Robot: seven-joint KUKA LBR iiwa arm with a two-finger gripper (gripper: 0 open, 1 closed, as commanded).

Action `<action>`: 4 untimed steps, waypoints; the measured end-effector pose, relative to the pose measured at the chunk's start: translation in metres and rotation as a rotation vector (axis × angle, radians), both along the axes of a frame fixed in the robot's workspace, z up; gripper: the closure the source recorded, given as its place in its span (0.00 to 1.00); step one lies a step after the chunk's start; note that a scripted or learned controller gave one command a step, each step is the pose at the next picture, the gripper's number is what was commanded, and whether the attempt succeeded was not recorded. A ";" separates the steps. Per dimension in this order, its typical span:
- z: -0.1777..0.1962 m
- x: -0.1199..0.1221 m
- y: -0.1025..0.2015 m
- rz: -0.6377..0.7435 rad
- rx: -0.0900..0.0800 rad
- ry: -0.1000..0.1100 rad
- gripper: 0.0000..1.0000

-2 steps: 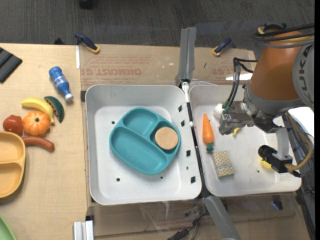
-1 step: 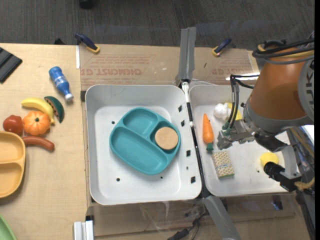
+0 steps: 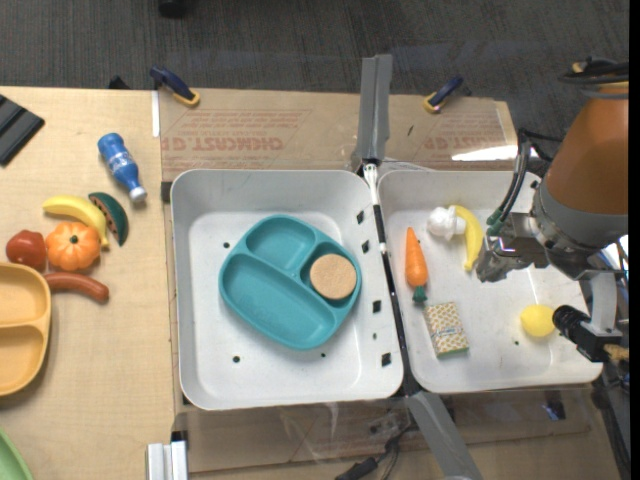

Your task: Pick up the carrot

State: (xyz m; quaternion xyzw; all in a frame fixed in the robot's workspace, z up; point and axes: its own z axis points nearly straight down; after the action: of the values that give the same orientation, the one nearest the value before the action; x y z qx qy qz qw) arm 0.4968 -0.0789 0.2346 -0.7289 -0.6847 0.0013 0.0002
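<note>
While the carrot [image 3: 415, 261] lies apart, the pincer [image 3: 492, 266] hangs beside the banana [image 3: 468, 233].

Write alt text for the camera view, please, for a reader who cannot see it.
A carrot lies untouched in the right bin, with the gripper hovering to its right beside a banana. A cracker and lemon lie nearby; the left bin holds a teal plate.
</note>
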 end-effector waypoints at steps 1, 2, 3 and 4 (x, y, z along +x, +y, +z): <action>-0.013 0.046 0.042 0.135 0.000 0.000 1.00; -0.044 -0.011 0.033 -0.061 0.001 0.002 1.00; 0.000 -0.006 0.070 -0.084 0.000 0.000 1.00; 0.008 -0.005 0.069 -0.083 -0.002 0.002 1.00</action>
State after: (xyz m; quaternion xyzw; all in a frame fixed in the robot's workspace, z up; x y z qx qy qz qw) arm 0.4916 -0.0095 0.2429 -0.7565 -0.6540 0.0029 0.0002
